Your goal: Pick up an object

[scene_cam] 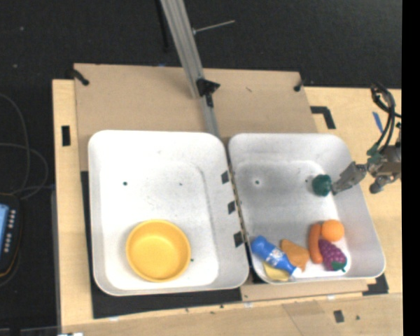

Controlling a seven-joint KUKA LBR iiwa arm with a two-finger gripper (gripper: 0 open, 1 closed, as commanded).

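While the gripper reaches beside the green ball, grip state unclear, we judge it light, smooth, slippery; grasp across its middle.

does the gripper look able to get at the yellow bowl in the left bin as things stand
Probably yes. The yellow bowl sits alone in the left bin with nothing over it, but the gripper is at the right bin's far edge.
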